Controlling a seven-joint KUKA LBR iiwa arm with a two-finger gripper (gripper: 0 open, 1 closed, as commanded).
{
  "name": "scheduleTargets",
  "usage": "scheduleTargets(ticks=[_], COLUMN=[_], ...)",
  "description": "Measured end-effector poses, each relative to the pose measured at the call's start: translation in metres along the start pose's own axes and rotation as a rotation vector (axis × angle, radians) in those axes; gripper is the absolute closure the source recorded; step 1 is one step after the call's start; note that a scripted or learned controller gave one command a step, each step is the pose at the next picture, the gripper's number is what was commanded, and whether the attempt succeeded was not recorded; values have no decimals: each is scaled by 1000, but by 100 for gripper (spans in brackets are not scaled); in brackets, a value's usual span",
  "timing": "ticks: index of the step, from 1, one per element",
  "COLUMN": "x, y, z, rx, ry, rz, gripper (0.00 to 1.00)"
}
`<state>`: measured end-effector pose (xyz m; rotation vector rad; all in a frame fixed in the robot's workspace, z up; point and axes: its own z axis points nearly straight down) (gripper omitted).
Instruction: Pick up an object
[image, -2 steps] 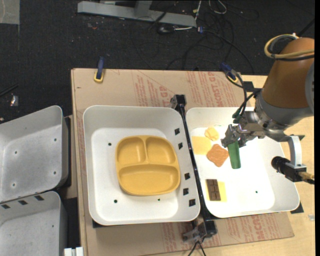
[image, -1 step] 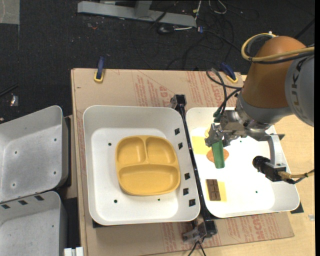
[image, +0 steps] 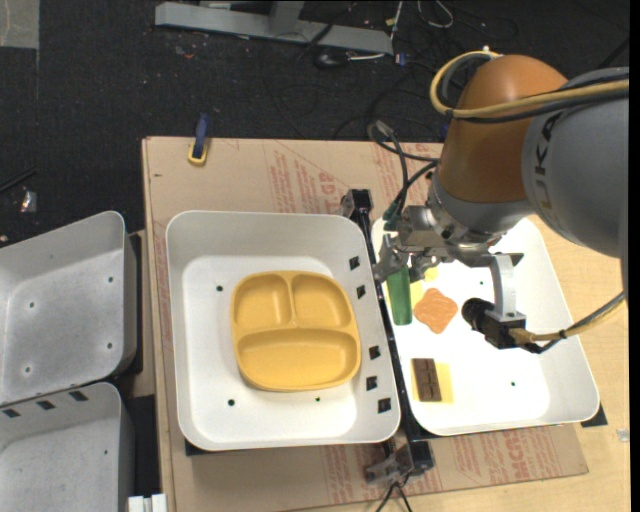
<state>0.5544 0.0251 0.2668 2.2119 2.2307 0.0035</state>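
While the arm (image: 520, 150) hangs low over the right bin (image: 560, 400), you can see that nothing has been lifted: the green stick (image: 400, 297), the orange piece (image: 436, 311) and the brown-and-yellow block (image: 431, 380) all lie on the bin floor, and the yellow divided plate (image: 296, 331) rests in the left bin (image: 200, 400). The gripper (image: 415, 262) sits just above the top end of the green stick, and you cannot tell its state from this angle. By this reading, the whole pick is left to do.
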Motion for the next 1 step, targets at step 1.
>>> scheduleTargets(ticks=[1], x=[52], y=[8], z=[20], rx=[4], ry=[0], rz=[1], gripper=[100])
